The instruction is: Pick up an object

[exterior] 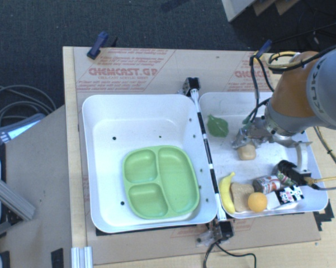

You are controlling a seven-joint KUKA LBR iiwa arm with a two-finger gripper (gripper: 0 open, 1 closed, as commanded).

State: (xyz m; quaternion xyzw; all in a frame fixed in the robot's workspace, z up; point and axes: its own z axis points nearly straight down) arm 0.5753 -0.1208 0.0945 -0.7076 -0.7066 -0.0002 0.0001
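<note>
Reaching in from the right of the frame, arm sits over the right bin (318, 202), gripper (245, 138) low at centre-right, just above a small tan lump (247, 152). Can't tell from this angle whether it is open, closed, or gripping anything. Green leafy item (217, 126) lies just left of it, near the divider. Lower right of the frame: banana (226, 191) along the bin's left wall, bread slice (240, 195) beside it, orange (258, 201) touching the bread, small can (266, 183) and a black-and-white object (290, 195) further right. Left bin (100, 144) holds a green three-compartment tray (159, 181), lower centre
</note>
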